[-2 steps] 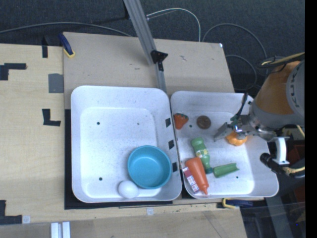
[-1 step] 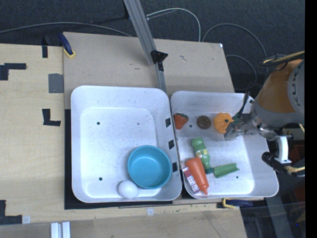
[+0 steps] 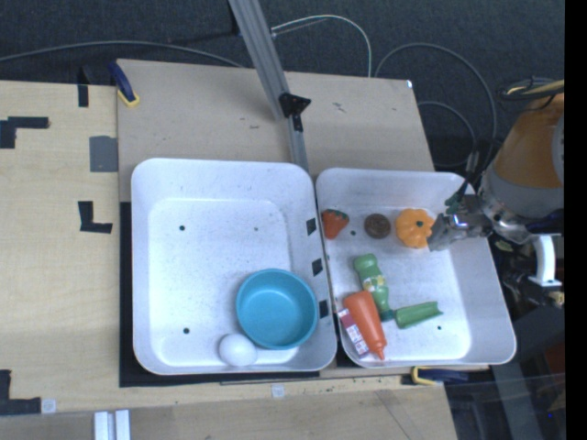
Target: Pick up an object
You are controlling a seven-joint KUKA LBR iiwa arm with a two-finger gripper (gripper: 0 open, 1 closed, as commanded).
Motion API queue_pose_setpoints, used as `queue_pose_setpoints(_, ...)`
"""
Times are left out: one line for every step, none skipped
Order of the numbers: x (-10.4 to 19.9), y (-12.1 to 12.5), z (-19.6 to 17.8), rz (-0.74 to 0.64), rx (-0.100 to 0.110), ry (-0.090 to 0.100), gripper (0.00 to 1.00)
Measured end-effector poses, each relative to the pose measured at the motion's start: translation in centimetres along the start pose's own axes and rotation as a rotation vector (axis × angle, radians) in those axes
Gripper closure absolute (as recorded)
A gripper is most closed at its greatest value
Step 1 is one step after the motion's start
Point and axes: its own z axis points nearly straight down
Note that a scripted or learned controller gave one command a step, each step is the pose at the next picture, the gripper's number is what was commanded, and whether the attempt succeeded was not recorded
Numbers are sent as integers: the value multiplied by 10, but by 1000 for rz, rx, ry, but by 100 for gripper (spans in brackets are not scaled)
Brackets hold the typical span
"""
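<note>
The right bin (image 3: pixel 481 328) holds a small orange pumpkin (image 3: pixel 415 227), a brown round piece (image 3: pixel 377 225) and a red strawberry-like toy (image 3: pixel 335 222) in a row along its far side. Nearer the front lie a green bottle (image 3: pixel 370 278), an orange carrot (image 3: pixel 365 317) and a dark green vegetable (image 3: pixel 417 313). My gripper (image 3: pixel 447 229) hangs at the right bin's right side, just right of the pumpkin and close to it. Nothing shows as held in it.
The left bin (image 3: pixel 183 200) holds a blue bowl (image 3: pixel 275 307) and a white ball (image 3: pixel 237 347) at its front. A grey pole (image 3: pixel 266 53) slants down to the gap between the bins. Cables loop behind the right bin.
</note>
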Motion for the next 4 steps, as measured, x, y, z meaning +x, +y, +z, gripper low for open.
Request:
queue_pose_setpoints(5, 4, -62, -1, -3, 0, 100)
queue_pose_setpoints(6, 4, -74, 0, 1, 1, 100)
queue_pose_setpoints(57, 17, -82, -6, 1, 3, 100)
queue_pose_setpoints(109, 34, -87, -6, 2, 3, 100)
